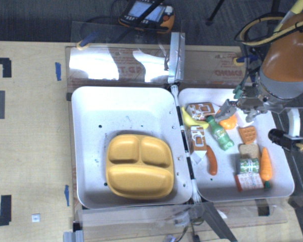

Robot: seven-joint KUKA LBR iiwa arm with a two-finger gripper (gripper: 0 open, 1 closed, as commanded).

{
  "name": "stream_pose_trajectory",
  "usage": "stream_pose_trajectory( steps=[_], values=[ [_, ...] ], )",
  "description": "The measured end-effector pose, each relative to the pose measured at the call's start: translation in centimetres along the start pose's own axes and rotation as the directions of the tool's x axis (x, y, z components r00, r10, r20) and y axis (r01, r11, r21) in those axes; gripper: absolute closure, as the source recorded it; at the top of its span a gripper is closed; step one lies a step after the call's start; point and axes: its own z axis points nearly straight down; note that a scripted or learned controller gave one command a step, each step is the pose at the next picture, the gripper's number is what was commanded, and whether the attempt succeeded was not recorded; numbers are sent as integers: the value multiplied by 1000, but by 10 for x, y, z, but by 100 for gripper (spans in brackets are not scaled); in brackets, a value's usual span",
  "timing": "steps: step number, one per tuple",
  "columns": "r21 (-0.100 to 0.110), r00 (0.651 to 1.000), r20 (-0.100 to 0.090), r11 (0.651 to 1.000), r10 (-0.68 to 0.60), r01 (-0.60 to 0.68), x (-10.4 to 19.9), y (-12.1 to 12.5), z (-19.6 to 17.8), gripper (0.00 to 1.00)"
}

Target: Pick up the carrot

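A yellow divided tray point(140, 165) sits alone in the left bin point(86, 135). The right bin point(283, 185) holds two cartons, a banana point(190, 119), a green bottle point(220, 133), a sausage point(211, 162) and a can point(248, 166). The gripper point(237, 109) hangs above them; whether it grips anything cannot be told. One orange, tapered carrot point(265, 164) lies by the bin's right wall, just beside the can.

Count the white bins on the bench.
2: the left bin holds a yellow tray; the right bin holds the carrot and other food items.

Carrot point(265, 164) right of can point(249, 166)
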Motion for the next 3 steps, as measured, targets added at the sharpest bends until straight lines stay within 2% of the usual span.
stream_pose_trajectory(
  steps=[1, 2, 3],
  values=[
    [-5, 995, 2, 995, -96, 96, -37, 49, 22, 0],
    [-35, 983, 16, 982, -185, 186, -70, 80, 114, 0],
    [-47, 995, 13, 994, -95, 96, -71, 81, 119, 0]
  ],
)
